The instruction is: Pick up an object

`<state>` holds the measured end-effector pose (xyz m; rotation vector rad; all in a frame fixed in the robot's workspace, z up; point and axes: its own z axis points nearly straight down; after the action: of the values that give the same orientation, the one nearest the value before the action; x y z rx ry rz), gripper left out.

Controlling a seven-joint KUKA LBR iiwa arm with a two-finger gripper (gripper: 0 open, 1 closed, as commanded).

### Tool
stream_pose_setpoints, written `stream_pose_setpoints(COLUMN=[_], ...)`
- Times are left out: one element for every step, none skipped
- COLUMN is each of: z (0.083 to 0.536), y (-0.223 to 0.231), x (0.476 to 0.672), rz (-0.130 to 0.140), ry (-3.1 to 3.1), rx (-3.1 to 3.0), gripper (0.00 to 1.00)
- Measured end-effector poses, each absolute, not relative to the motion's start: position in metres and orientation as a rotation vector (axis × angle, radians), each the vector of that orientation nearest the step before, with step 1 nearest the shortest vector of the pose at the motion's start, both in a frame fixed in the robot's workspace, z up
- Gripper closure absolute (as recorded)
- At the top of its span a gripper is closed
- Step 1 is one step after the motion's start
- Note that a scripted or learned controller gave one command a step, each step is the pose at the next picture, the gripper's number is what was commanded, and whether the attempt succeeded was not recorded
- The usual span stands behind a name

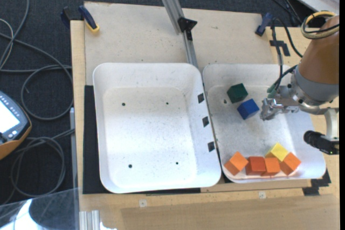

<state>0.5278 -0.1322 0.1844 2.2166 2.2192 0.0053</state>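
Note:
In the right bin (pixel 237 153) a dark green cube (pixel 236 92) lies beside a blue cube (pixel 248 109). Along the bin's near edge sits a row of orange blocks (pixel 235 163), a red-orange one (pixel 256 165), and a yellow cube (pixel 279 151). My gripper (pixel 268 111) hangs over the right bin just right of the blue cube, pointing down. Nothing shows between its fingers.
The left bin (pixel 108 132) stands next to the right one, with a ridge between them. A metal bar (pixel 171 2) slants across the back of the bench. Blue clamps (pixel 89 18) hold the board corners. Cables lie on the floor at left.

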Motion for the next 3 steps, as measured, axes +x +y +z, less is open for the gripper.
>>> stream_pose_setpoints(z=[0.246,0.267,0.264], y=[-0.127,-0.126,-0.080], x=[0.524,0.526,0.514], rz=[0.008,0.004,0.001], ry=[2.219,2.221,2.229], rx=[2.214,2.217,2.218], gripper=[1.00,1.00,1.00])
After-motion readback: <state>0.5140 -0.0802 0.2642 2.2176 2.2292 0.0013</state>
